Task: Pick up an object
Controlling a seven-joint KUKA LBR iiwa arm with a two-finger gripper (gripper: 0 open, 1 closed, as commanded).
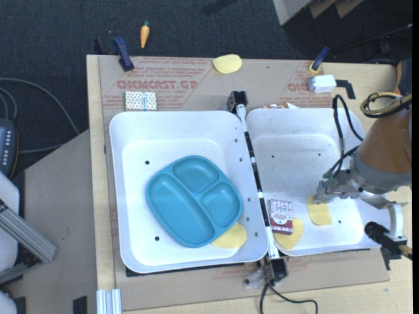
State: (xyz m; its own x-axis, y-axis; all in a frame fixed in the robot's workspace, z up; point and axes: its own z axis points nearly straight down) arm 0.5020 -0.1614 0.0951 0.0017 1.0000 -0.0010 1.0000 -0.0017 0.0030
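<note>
Gripper (pixel 325 195) hovers over a seemingly flat yellow piece (pixel 320 214).

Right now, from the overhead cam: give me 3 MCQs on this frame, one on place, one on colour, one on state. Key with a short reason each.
1. Where does the divided plate lie?
A. left bin
B. right bin
C. on the bench outside the bins

2. What colour is the divided plate?
A. red
B. blue
C. green

3. How does the gripper stand relative to the right bin?
A. down inside it, near a yellow piece
B. over the left bin
C. away from both bins

Key: 1 A, it rests on the left bin's floor. 2 B, its surface is plainly blue. 3 A, its tip sits just above the yellow piece.
</note>
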